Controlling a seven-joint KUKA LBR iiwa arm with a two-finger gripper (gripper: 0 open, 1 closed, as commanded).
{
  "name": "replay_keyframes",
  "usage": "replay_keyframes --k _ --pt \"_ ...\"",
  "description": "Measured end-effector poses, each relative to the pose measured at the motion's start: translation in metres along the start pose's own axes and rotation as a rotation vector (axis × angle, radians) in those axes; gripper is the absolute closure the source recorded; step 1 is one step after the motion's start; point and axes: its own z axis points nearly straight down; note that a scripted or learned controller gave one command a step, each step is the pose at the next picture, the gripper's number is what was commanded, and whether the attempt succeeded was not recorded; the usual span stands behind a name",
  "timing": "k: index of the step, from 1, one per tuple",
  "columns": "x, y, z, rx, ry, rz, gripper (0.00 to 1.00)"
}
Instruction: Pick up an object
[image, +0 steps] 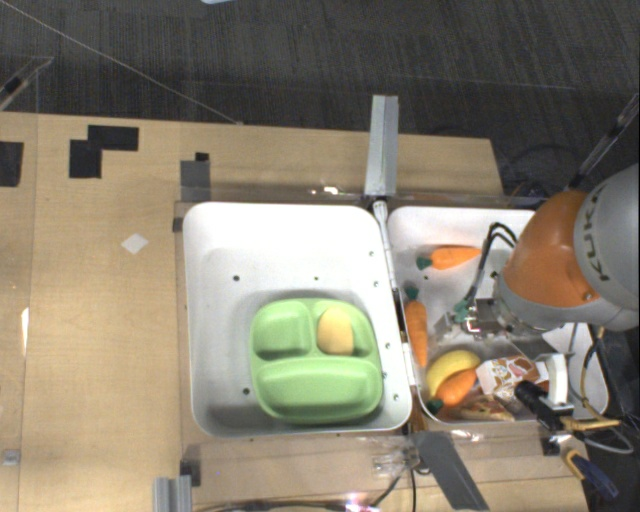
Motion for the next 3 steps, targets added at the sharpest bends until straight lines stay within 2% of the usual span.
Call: replay_keyframes --k 1,2,3 --pt "-0.012 0.098 0.004 0.001 -0.001 0.151 0.00" --pt "-0.042 0.146 -0.008 0.056 0.008 0.161 0.00" --pt "-0.012 0.152 0.006 0.035 -0.005 0.042 0.00"
